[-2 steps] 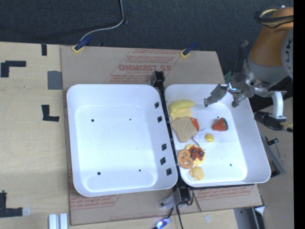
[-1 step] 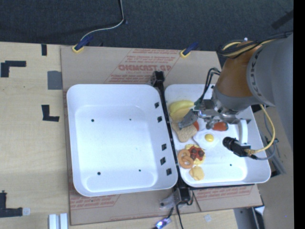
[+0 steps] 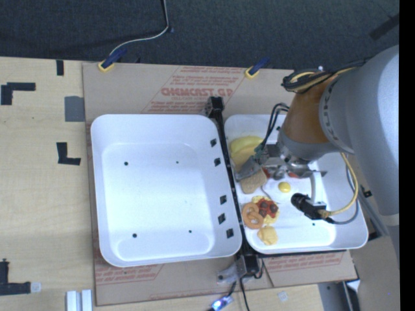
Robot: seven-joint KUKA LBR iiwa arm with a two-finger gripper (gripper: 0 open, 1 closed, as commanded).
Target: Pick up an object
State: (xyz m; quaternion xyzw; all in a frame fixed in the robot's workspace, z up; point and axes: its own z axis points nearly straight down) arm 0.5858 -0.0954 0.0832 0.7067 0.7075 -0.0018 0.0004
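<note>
Overhead, we see the grey arm (image 3: pixel 363 109) with its orange band (image 3: pixel 305 112) reaching in from the right and bending down over the right bin (image 3: pixel 343 238). Its gripper (image 3: pixel 259 164) is low at the left part of that bin, close to the divider between the two bins. We cannot tell how the gripper is set, and nothing can be confirmed as held.

Right at the gripper we find a yellow banana-like object (image 3: pixel 243 146) toward the bin's far left corner, and a tan block, perhaps a bread-like piece (image 3: pixel 251 181), touching or just beside the gripper's tip. A small yellow ball (image 3: pixel 284 187) lies just to the right of the block. Nearer the front edge we see an orange ring (image 3: pixel 252 216) touching a red-and-dark cluster (image 3: pixel 266 207), and a pale yellow piece (image 3: pixel 267 236) just in front of them.

The left bin (image 3: pixel 159 186) sits beside it on a cardboard sheet (image 3: pixel 188 92), with a white cable (image 3: pixel 149 37) behind the bench.
</note>
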